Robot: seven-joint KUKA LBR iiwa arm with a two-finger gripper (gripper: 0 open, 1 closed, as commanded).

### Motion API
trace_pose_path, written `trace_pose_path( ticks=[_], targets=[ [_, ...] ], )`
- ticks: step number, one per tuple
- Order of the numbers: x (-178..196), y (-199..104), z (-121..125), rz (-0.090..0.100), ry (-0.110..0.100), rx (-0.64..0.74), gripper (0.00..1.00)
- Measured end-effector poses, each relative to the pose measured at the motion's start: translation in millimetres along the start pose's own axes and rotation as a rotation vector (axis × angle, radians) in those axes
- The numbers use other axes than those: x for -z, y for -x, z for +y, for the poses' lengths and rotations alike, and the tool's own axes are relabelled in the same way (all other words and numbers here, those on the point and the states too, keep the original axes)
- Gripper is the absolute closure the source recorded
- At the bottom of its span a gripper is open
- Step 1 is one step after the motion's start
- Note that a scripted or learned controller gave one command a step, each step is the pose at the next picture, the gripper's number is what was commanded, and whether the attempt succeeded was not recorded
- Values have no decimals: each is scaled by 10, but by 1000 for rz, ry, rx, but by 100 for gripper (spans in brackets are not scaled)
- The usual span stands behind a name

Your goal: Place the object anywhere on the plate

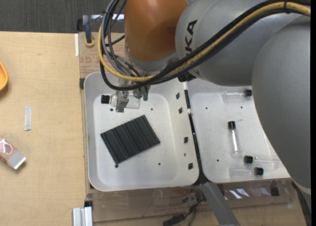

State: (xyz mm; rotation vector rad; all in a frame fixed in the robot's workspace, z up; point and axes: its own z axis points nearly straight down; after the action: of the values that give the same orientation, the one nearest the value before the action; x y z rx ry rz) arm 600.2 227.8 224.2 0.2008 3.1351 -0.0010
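Lying just beside claw (pixel 123 102), ribbed plate (pixel 130 138); vials (pixel 232 136) well apart

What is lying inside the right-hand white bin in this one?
The right white bin holds several clear tubes with black caps; the grey arm covers its upper and right part, so what lies there is hidden.

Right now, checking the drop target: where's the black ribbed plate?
In the camera view, the black ribbed plate lies in the view's left bin, near its middle, just nearer the camera than the gripper.
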Motion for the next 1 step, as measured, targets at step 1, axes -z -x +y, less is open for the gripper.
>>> trace_pose_path(
  ticks=[1],
  targets=[
    [-533, -49, -12, 0, 1, -108, 100]
  ],
)
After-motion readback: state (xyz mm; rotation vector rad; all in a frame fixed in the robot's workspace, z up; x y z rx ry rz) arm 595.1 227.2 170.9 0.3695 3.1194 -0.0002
